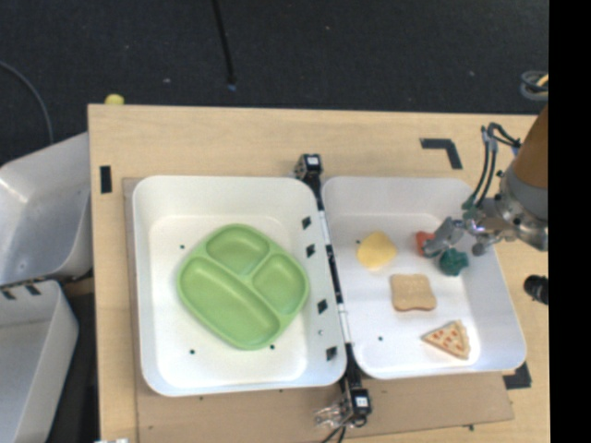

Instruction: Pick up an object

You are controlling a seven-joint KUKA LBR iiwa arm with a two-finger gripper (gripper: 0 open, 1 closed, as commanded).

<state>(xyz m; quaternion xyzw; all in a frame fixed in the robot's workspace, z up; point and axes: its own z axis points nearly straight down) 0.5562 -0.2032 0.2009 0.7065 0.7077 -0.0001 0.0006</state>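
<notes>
My gripper [464, 240] hangs low over the right bin's [489, 340] far right part, with its two grey fingers spread open. A small dark green object [452, 264] lies just below and between them, touching neither that I can see. A small red object [424, 241] sits right beside the left finger [446, 232]. Further left in the same bin lies a yellow lump [376, 250]. Nearer the front are a slice of toast [412, 293] and a pizza-slice toy [449, 340]. Nothing is held.
The left bin [157, 358] holds a green divided plate [242, 285]. A ridge with black clips [325, 275] separates the two bins. The arm's orange band [534, 150] and cables [488, 169] rise at the right edge. White containers [42, 210] stand left of the bench.
</notes>
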